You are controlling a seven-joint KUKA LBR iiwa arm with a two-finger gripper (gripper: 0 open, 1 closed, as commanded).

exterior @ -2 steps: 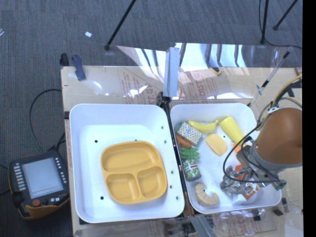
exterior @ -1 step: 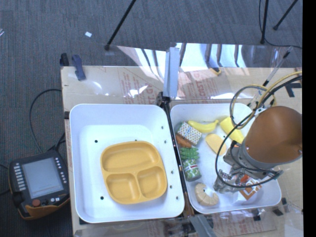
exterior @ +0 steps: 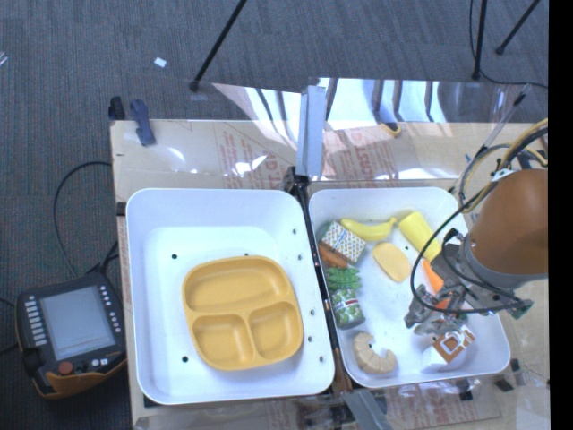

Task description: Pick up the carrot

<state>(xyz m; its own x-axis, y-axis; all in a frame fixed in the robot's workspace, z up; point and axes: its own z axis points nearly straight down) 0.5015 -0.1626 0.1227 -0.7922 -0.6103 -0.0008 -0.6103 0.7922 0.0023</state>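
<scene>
While the gripper (exterior: pixel 436 309) hangs right of the carrot (exterior: pixel 333 257), I judge it approaching; its grasp state I cannot tell. Next, it must travel left.

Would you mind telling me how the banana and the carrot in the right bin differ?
The banana is yellow and curved; the carrot is orange and straighter. The banana looks longer than the carrot. The banana lies nearer the bin's far wall, the carrot by its left wall. Both lie flat in the right bin.

text: none legible | small packets (exterior: pixel 344 240) in right bin: print too blurry
</scene>
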